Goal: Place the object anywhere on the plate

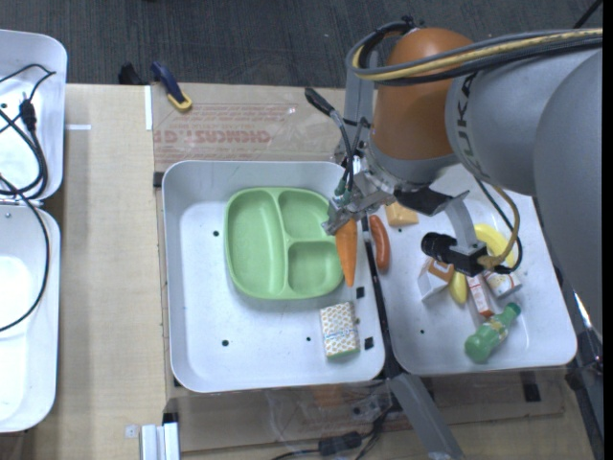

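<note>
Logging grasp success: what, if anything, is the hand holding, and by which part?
The hand appears to hold the orange carrot by its top end, at the right edge of the green divided plate; a firm grip cannot be confirmed.

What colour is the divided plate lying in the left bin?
Light green, plain and unpatterned. The plate shows best in the camera view, left of the carrot.

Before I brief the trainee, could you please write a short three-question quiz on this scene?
1. True or false: the carrot lies flat in a plate compartment.
2. Which bin holds the green bottle? A left, B right.
3. What small patterned item lies in front of the plate?

Key: 1 false, it hangs at the plate's right rim below the tool. 2 B. 3 the sponge.
</note>
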{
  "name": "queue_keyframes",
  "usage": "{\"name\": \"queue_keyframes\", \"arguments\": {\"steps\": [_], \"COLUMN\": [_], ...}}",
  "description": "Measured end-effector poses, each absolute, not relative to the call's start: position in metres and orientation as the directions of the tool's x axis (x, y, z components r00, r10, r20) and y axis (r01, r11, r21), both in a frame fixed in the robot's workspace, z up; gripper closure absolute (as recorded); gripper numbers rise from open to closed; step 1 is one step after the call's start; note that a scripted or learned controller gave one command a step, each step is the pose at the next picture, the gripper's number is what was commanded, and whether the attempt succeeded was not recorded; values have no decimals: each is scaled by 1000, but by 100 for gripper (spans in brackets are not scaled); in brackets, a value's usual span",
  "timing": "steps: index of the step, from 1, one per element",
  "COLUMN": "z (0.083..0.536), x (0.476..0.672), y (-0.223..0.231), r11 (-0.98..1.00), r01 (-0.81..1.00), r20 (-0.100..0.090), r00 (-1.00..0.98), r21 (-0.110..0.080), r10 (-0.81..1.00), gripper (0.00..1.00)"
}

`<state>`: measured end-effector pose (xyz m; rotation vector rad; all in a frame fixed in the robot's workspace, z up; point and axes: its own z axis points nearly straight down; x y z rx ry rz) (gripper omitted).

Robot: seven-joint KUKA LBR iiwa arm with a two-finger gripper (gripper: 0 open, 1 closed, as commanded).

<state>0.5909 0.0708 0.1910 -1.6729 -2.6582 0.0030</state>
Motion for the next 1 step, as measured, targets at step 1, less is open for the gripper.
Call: {"name": "queue_keyframes", "arguments": {"steps": [1], "z": [191], "x": [591], "y": [70], "r11": [431], "r01": [902], "r20": [-1], "r00": [-431], "r21": [-2], "r10": [902], "gripper": [0]}}
